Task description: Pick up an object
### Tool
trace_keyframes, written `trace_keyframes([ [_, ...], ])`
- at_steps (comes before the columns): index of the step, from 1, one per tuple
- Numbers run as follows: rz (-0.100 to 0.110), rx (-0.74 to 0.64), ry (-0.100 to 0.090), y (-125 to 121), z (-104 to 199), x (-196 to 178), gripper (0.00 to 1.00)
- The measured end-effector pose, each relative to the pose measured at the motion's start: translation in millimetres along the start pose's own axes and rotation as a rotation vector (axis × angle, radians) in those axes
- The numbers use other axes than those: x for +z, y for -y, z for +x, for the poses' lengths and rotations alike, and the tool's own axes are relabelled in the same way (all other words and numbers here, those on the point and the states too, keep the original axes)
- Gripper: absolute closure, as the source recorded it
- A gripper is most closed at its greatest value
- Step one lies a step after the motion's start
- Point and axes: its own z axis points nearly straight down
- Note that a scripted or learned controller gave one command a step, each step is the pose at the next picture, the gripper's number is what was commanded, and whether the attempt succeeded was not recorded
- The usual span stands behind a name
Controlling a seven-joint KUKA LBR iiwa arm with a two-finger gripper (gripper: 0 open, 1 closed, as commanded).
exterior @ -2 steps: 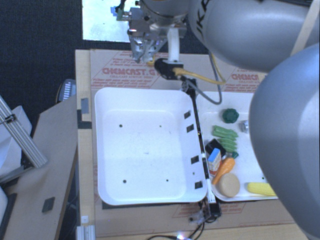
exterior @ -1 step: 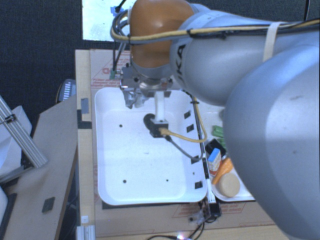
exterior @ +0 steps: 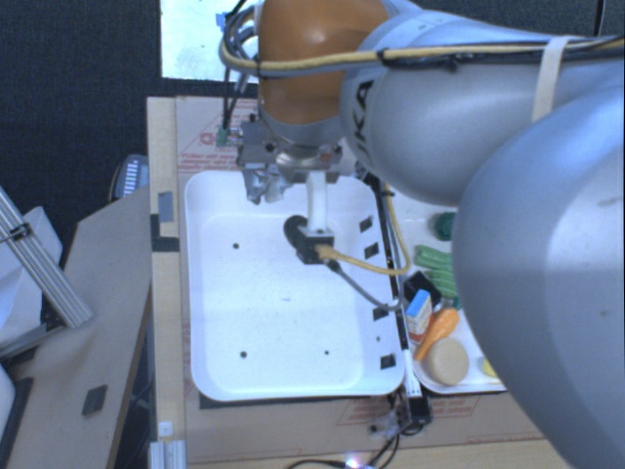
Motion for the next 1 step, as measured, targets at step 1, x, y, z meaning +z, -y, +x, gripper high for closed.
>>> trace_keyframes([
  [1,-0.003,0.005,0.002,-19.1,-70.3,-35.1,1.0],
])
